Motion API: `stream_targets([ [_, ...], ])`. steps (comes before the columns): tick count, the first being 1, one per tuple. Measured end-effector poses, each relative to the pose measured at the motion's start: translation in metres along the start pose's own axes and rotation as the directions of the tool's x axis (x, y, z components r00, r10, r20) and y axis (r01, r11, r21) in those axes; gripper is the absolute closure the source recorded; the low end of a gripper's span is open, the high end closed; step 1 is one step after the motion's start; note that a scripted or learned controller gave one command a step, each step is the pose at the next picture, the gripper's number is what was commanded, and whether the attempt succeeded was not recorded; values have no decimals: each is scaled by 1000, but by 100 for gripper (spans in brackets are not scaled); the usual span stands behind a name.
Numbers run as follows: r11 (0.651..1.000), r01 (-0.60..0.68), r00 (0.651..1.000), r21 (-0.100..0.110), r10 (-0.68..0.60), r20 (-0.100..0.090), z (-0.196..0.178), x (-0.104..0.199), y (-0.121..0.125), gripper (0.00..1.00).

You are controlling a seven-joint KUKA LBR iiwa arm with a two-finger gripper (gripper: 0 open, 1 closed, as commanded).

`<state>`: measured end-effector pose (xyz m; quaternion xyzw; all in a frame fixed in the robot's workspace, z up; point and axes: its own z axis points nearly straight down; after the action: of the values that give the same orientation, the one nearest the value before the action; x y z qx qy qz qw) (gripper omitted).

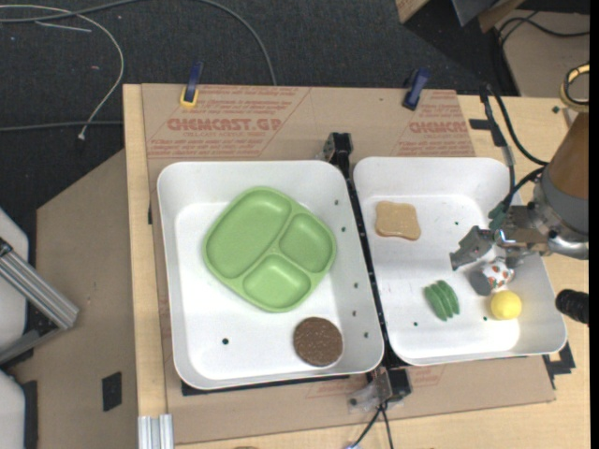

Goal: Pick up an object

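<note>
The right bin holds a tan slice of toast at its upper left, a green ridged pickle-like piece lower down, a yellow ball at the lower right and a small red-and-white object just above the ball. My gripper hangs over the right side of this bin, right above the red-and-white object, with its fingers spread and nothing between them. The arm comes in from the right edge.
The left bin holds a light green three-compartment plate and a brown round patty near its front right corner. Blue clamps pin the cardboard base at the back. Cables run along the right bin's far side.
</note>
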<state>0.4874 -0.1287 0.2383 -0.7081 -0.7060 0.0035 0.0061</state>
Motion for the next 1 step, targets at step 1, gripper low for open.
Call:
stream_targets([
  [1, 1000, 3, 1000, -12, -3, 2, -5, 0, 2, 0],
])
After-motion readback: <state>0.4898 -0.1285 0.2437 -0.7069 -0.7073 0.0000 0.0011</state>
